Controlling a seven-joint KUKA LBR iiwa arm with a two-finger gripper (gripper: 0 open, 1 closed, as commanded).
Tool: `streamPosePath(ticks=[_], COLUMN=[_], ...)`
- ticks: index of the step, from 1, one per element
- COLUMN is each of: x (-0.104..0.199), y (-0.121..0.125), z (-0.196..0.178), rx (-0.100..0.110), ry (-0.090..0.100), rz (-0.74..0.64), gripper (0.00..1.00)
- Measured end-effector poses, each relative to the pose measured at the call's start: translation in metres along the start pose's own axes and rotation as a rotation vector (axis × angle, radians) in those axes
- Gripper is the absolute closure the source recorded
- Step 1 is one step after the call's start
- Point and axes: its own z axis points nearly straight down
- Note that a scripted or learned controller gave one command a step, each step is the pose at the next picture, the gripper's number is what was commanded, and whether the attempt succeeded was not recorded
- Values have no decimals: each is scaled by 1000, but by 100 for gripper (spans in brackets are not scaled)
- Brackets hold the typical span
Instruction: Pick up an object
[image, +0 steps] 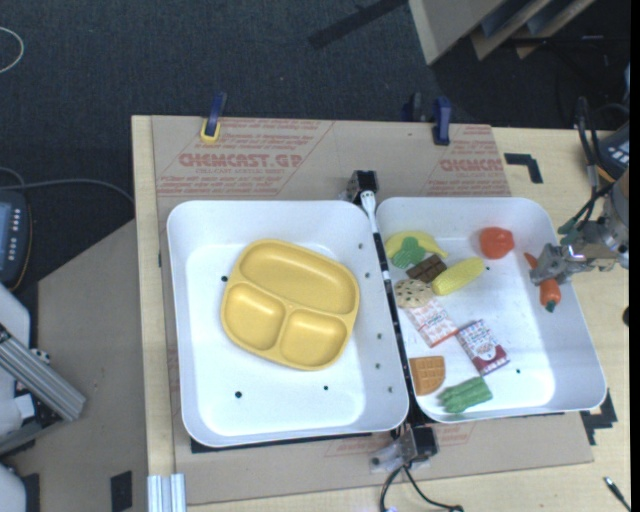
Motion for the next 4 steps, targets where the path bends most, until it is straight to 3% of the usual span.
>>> streamPosePath(ticks=[1,4], x=[0,148], y=[1,-26], z=[-22,-30], rx=[2,9], ry=[1,6], rz=[1,-3], gripper=[100,100])
